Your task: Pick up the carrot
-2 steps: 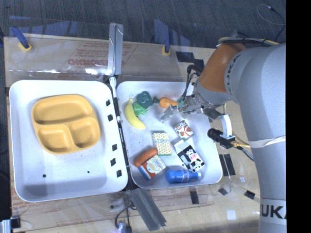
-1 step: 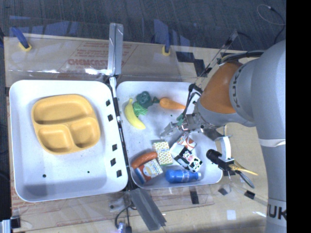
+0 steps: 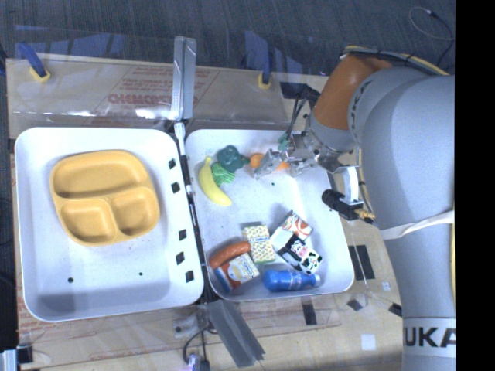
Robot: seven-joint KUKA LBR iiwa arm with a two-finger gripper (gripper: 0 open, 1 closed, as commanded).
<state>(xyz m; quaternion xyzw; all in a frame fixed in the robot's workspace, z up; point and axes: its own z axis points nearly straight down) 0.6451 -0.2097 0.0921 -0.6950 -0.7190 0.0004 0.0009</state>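
Carrot [image 3: 257, 160], small and orange, lies near the back of the right bin [image 3: 340, 280], just beside the green broccoli [image 3: 228, 161] and close to the gripper [image 3: 271, 165]. The gripper reaches in low from the right, its fingers [image 3: 263, 167] pointing at the carrot; whether they are spread or closed on anything I cannot tell, since the metal parts blur together. A banana [image 3: 213, 184] lies left of the broccoli. Toward the front of that bin sit a sausage [image 3: 229, 253], small cartons [image 3: 259, 243], a cow-patterned box [image 3: 300, 255] and a blue bottle [image 3: 290, 280]. The left bin [image 3: 31, 284] holds a yellow divided tray [image 3: 104, 194].
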